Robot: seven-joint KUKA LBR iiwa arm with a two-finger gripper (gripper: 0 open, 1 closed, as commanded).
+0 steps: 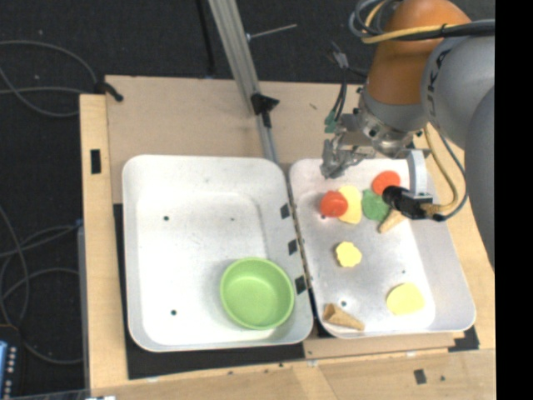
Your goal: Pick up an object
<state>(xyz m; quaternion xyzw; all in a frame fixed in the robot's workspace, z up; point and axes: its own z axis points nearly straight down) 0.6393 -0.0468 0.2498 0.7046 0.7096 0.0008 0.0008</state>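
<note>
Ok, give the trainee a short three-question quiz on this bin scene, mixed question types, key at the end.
1. True or false: the green bowl sits in the left bin.
2. Which lies nearest the right bin's front edge? A) red piece B) cone piece C) small yellow piece
3. Fill in: the gripper hovers over the right bin's ____ corner.

Key: 1 true; 2 B; 3 back left.
</note>
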